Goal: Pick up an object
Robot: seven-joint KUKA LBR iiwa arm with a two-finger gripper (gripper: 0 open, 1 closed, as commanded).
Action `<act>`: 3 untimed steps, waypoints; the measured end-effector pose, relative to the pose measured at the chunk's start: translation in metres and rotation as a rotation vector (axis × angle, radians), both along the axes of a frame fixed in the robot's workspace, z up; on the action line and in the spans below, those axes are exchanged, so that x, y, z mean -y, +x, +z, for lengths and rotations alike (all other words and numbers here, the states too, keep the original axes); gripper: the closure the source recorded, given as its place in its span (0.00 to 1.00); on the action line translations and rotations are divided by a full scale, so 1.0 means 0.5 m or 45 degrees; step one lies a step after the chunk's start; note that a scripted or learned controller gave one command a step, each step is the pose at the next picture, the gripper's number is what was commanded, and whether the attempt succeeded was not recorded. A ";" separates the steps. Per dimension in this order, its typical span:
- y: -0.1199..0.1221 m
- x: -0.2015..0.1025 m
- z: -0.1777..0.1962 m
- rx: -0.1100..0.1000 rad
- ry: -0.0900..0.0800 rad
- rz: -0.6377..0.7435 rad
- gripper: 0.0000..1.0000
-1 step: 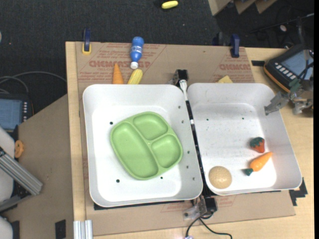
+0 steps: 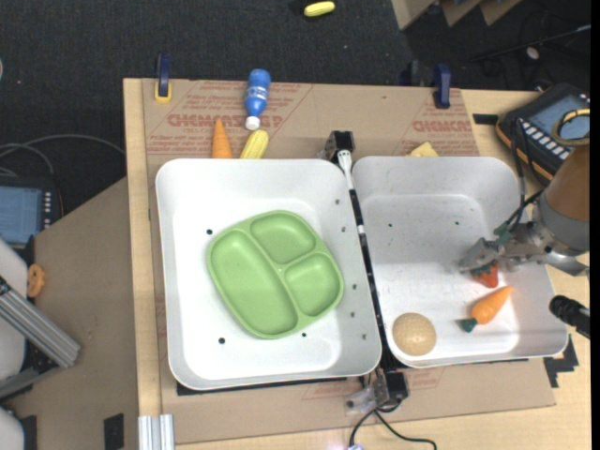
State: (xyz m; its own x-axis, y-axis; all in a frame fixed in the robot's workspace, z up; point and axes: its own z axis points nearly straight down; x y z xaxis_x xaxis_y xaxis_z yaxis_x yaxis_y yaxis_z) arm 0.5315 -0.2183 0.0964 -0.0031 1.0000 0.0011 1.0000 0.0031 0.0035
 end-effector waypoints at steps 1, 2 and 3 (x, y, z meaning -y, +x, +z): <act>0.078 -0.112 -0.025 0.001 -0.001 0.005 0.00; 0.074 -0.103 -0.024 -0.002 -0.003 -0.003 0.00; 0.091 -0.264 -0.024 -0.007 0.003 0.005 0.00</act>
